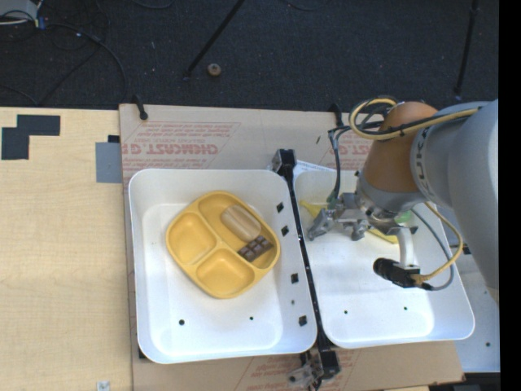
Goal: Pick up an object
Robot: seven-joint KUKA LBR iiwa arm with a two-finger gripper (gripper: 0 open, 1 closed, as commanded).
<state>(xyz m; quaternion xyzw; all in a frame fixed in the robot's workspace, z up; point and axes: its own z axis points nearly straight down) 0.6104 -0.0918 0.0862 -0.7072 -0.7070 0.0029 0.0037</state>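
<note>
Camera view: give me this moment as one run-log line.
arm over right bin | gripper low by yellow item | no hold seen | left bin: yellow tray with brown items

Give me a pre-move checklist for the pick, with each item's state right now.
1. Pincer over the right bin: ok.
2. Target under it: a yellow thing pokes out beside the pincer, what it is: cannot tell.
3. Anything held: cannot tell.
4. Cable hanging off the wrist, clear of the bin floor: cannot tell.
5. Yellow tray in the left bin, apart from the arm: ok.
</note>
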